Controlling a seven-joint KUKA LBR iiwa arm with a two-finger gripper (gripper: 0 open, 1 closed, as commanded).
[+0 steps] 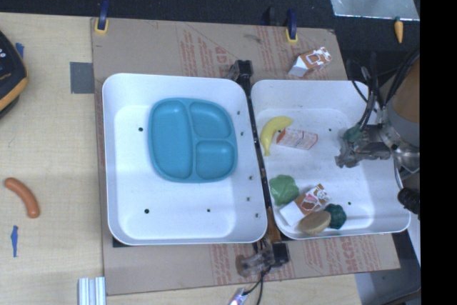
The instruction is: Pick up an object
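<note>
the gripper (350,152) hangs over the right bin (382,221), jaws state cannot be told, nothing seen between them. candidates lie left: carton (296,139), banana (273,131). risk, judged: closing on bare floor, or objects sliding off against the wall.

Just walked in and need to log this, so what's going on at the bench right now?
A robot arm reaches in from the right, its gripper low over the right bin, with nothing seen between its fingers. That bin holds a toy banana, a small carton, a green toy, another small carton, a tan disc and a dark green piece. The left bin holds a blue divided plate. A toy sausage lies on the bench at the left.
</note>
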